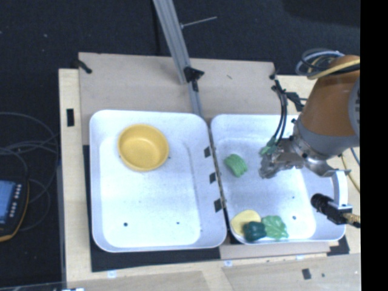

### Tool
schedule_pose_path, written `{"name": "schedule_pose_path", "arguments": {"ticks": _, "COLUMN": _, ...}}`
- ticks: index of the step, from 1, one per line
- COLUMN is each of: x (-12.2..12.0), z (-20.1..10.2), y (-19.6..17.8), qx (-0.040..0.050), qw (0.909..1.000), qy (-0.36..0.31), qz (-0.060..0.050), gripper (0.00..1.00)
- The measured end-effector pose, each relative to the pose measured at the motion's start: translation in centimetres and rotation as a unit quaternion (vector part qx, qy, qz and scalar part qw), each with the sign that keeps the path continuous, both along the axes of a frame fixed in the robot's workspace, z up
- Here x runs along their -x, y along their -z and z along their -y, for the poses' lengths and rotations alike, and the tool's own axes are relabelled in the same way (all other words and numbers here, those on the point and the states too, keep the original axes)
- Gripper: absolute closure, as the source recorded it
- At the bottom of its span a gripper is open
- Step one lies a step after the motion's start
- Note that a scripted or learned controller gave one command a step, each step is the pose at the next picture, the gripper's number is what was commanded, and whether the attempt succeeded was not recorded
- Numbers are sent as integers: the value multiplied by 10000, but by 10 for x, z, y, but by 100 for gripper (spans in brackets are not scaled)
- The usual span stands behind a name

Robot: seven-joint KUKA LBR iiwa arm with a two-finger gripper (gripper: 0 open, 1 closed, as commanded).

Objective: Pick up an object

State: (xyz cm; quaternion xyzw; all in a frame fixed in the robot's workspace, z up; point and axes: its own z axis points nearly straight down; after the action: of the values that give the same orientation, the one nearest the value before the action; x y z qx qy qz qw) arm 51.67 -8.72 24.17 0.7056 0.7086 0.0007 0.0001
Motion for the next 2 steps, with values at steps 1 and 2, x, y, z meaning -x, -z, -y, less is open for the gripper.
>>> {"name": "schedule_pose_path", "arguments": {"ticks": 1, "x": -11, "z": -51, "y": -10, "qx": 0, "qw": 10000, "qy": 2, "qz": 0, "gripper": 100}}
{"name": "schedule_pose_path", "arguments": {"ticks": 2, "x": -21, "z": -103, "y": -17, "qx": -1, "qw": 10000, "qy": -1, "qz": 0, "gripper": 100}}
